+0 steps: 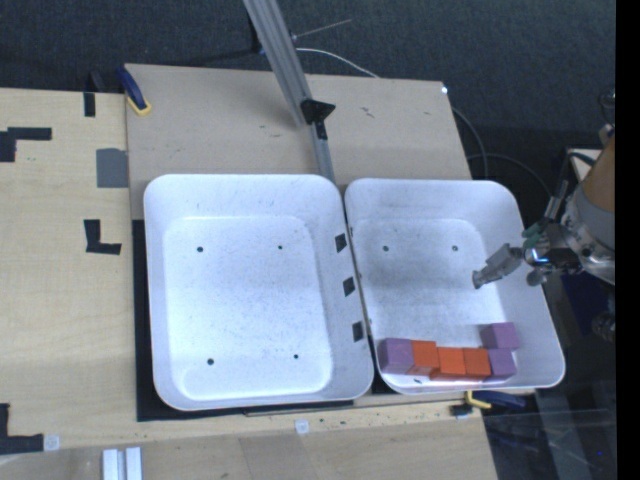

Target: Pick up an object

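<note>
Several small blocks lie in a row along the near wall of the right bin (432, 196): a purple block (398, 354) at the left, orange blocks (452, 362) in the middle, and two more purple blocks (500, 337) at the right end. My gripper (510, 271) hangs over the right edge of that bin, above and to the right of the blocks. It is open and nothing is between its fingers. The grey arm comes in from the right.
The left bin (240, 193) sits beside the right one, and the two share a middle rim. A slanted metal rail (285, 53) rises behind the bins. Black tape marks lie on the wooden bench at the left.
</note>
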Robot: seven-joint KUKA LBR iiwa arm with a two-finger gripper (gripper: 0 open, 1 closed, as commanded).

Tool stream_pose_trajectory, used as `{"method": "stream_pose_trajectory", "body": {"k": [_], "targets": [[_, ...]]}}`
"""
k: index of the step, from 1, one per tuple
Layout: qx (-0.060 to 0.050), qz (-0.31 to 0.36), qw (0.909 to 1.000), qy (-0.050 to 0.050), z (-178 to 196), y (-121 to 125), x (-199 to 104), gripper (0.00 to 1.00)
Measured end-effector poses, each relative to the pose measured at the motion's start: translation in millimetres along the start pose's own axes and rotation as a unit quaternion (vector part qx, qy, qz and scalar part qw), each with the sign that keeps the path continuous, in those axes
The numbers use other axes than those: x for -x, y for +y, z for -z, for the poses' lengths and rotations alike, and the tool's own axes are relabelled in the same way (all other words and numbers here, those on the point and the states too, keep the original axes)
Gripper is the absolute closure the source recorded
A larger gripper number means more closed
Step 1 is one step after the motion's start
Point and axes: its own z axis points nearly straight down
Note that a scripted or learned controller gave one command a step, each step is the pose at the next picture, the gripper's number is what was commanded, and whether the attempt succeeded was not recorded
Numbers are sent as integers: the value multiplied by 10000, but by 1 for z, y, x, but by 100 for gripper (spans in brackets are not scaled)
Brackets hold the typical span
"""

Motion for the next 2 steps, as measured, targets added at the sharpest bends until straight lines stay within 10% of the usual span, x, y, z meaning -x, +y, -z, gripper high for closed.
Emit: {"method": "stream_pose_trajectory", "body": {"k": [1, 2], "targets": [[-6, -1, 10000, -7, -159, 28, -30, 0], [-11, 25, 10000, 15, -157, 37, -88, 0]]}}
